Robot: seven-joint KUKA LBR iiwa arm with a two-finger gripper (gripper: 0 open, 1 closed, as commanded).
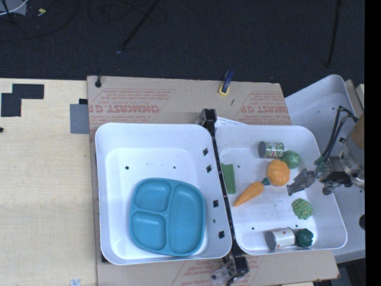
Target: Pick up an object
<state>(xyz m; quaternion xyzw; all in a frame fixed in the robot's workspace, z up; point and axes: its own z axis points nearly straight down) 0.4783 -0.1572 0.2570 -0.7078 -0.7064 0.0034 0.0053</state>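
The toy orange [278, 173], just beside my tool [314, 182], whose fingers look spread and hold nothing, wants a centred descent clear of the carrot [249, 193].

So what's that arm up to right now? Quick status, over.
Gripper low over right bin, nothing between its fingers. Orange fruit nearest; carrot beside it, green ball and broccoli close by.

Mirrored red "CHEMCAST GP" print marks the cardboard sheet [178, 103].
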